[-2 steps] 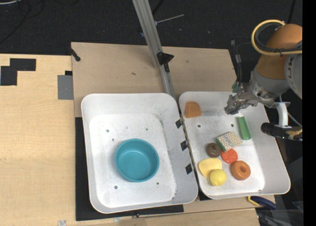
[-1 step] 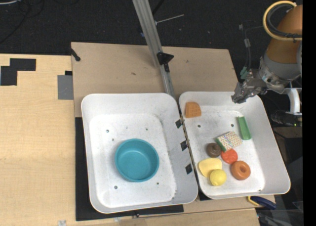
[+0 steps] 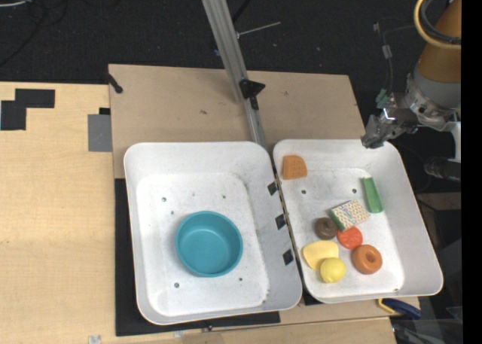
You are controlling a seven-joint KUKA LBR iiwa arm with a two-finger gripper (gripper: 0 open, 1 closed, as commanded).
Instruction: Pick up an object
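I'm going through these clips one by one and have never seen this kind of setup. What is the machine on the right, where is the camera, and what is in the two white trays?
The camera is fixed above the bench and looks down at a slant. On the right is a robot arm, grey with an orange band; its gripper hangs over the far corner of the right bin, with nothing seen between its fingers. The left bin holds a teal bowl. The right bin holds small toy items: an orange wedge, a green stick, a patterned block, a brown ring, a red piece, an orange ring and two yellow pieces.
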